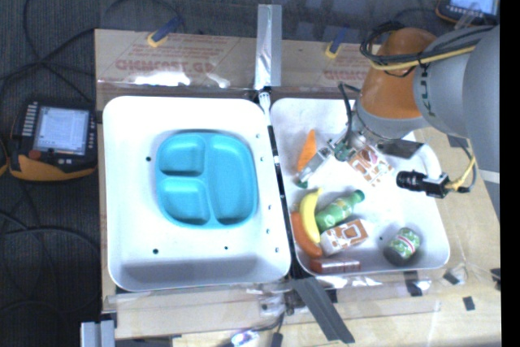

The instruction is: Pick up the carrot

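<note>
Carrot [307, 149] lies tilted in the upper-left part of the right bin [439, 244], close to the wall it shares with the left bin [122, 256], which carries a blue divided tray [205, 178]. The jaws [323, 162] sit just right of the carrot's lower end, at the tip of the arm [398, 93]; how far apart they stand cannot be told, and nothing is seen held between them. Below the carrot lie a banana [308, 211], a green bottle [340, 210], a small carton [344, 236] and a green can [403, 244].
</note>
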Robot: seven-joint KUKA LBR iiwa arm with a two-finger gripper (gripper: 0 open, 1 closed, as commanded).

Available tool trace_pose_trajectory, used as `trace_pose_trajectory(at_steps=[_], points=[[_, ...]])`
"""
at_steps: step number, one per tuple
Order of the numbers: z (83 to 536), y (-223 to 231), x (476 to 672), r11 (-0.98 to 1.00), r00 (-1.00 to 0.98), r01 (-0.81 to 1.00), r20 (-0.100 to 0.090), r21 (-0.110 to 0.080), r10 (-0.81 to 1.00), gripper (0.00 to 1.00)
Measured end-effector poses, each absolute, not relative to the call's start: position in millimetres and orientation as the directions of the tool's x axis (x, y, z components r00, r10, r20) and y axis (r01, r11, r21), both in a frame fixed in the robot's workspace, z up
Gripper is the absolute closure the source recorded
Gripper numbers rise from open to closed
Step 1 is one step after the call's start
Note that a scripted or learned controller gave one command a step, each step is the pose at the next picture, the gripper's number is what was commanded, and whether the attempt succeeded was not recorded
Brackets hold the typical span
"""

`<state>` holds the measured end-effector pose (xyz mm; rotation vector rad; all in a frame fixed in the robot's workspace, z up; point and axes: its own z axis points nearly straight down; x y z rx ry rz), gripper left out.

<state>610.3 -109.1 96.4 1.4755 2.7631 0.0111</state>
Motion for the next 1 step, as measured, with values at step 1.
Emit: trace_pose_trajectory(at_steps=[1], points=[[109.6,-106.2,613.5,0.558,-0.558,0.829,-0.003,0.018,0.83,1.0]])
